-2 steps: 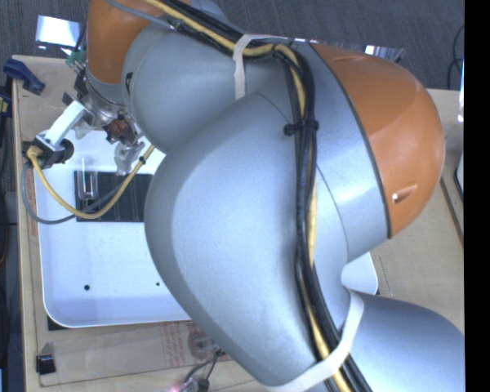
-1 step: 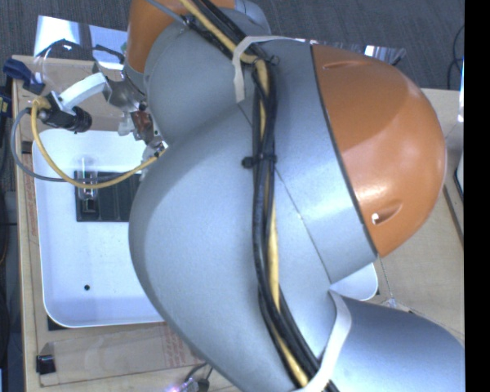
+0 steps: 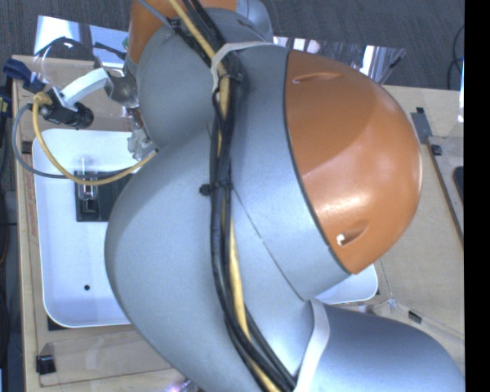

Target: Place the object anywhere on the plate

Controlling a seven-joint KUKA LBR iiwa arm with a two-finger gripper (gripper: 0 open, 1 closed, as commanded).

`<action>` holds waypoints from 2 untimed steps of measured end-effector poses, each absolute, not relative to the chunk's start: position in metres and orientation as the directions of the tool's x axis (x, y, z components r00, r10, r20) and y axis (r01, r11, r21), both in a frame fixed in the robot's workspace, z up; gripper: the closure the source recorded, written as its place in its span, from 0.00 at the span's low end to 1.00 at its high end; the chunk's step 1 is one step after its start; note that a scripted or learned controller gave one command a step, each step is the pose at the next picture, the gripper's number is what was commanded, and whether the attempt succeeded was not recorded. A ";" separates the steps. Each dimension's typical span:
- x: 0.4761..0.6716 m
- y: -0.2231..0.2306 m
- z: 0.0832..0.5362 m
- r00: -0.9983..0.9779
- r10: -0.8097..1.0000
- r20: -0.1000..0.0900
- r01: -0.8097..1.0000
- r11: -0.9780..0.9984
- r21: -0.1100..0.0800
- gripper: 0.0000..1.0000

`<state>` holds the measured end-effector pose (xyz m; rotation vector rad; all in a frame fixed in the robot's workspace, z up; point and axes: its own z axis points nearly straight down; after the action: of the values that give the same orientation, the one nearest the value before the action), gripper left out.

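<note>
Fingers (image 3: pixel 86 188) hung low over the far end of the left white bin (image 3: pixel 59 247), small and dark against its floor; whether they were parted or closed could not be told, nor whether anything sat between them. The grey and orange arm (image 3: pixel 253 186) covered most of both bins. A small dark speck (image 3: pixel 87 287) lay on the bin floor, nearer the camera, well apart from the fingers. A yellow cable (image 3: pixel 61 172) looped across the bin's far rim above the counter (image 3: pixel 90 358).
</note>
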<state>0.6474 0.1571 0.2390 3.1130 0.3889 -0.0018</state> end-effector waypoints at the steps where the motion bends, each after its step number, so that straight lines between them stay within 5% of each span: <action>1: 0.648 0.143 0.268 0.812 0.584 -0.008 0.584 -0.812 -0.004 1.00; 2: 0.634 0.167 0.134 0.855 0.519 -0.013 0.519 -0.855 -0.006 1.00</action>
<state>0.6344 0.1668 0.1338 3.0275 0.8473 -0.0218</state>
